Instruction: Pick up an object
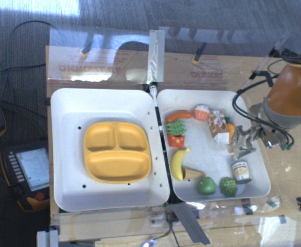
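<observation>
Two shallow white bins are seen side by side on a table (63, 66) from above. The left bin (68, 189) is occupied by a yellow divided plate (118, 151) near its middle, with bare white floor left all around it. The right bin (263, 187) is scattered with small toy foods: a sausage (178, 116) and a cupcake (201, 111) near the far wall, a strawberry (176, 135) and a banana (177, 163) beside the shared wall, a cone (193, 173), a green apple (207, 185) and a broccoli piece (229, 186) along the near wall, a small can (241, 171) and a crumpled snack packet (218, 127). The arm (286, 94) is reached in from the right, and the gripper (244, 144) is lowered over the right part of that bin, just above the can and just beside the packet. How far apart the fingers are cannot be told, since the metal parts are blurred together, and nothing is clearly seen held between them. The task is therefore judged to be unfinished: an object has been approached, but no lift is shown. The can and the packet are judged the likeliest targets. Room is tight there, with the right wall close behind the gripper and objects crowded on either side, while the middle of the bin floor is more open.
</observation>
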`<control>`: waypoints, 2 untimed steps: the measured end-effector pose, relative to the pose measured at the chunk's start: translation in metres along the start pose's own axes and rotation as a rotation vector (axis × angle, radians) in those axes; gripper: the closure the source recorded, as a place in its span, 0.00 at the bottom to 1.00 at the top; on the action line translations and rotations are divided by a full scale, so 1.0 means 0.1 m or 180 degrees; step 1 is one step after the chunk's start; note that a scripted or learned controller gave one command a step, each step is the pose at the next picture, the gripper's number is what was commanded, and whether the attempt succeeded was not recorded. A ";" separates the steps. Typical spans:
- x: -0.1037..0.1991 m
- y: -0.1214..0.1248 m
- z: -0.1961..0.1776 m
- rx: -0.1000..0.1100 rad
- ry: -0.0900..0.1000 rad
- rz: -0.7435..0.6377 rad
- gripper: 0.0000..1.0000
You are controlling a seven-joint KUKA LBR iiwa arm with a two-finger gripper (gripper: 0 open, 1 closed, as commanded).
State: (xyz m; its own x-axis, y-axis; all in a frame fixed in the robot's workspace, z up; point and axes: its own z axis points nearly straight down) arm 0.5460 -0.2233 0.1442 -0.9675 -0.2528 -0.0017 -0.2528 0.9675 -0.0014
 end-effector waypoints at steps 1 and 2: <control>0.00 0.00 0.00 -0.0001 0.0000 0.0000 0.00; -0.09 0.30 0.54 0.0013 -0.0025 0.0206 0.00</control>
State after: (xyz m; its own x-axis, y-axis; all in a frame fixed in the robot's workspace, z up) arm 0.5468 -0.1923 0.0900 -0.9818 -0.1899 -0.0098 -0.1899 0.9818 -0.0050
